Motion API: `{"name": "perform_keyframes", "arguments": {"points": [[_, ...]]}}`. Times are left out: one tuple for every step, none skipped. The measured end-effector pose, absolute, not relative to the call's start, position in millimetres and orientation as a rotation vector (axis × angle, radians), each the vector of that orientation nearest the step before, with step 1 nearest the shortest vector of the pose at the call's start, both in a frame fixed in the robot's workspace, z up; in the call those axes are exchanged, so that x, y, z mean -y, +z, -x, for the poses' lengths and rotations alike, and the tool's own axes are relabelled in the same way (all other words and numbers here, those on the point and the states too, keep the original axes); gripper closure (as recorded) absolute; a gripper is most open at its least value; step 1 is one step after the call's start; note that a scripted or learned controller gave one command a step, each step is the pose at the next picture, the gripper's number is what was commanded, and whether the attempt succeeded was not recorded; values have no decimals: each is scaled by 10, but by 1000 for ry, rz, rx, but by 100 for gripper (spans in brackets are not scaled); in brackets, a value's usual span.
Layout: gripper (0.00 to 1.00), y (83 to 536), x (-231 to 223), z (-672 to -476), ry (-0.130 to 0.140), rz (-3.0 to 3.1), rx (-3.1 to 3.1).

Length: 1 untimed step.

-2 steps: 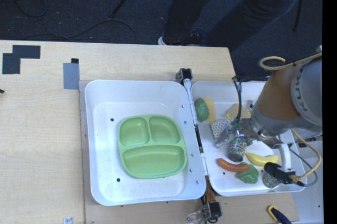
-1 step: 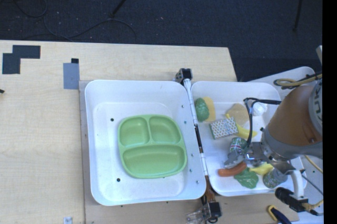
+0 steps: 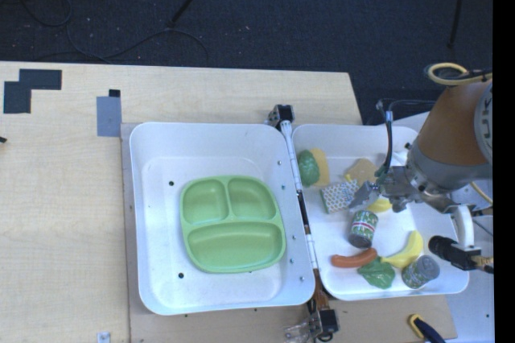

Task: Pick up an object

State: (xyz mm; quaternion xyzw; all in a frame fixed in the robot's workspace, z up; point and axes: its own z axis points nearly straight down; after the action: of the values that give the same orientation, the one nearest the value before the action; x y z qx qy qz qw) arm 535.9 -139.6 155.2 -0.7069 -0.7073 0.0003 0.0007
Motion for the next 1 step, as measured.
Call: {"name": "perform_keyframes", "arguments": {"points": [[0,889,1230,-5188,-1,2221,2220]]}}
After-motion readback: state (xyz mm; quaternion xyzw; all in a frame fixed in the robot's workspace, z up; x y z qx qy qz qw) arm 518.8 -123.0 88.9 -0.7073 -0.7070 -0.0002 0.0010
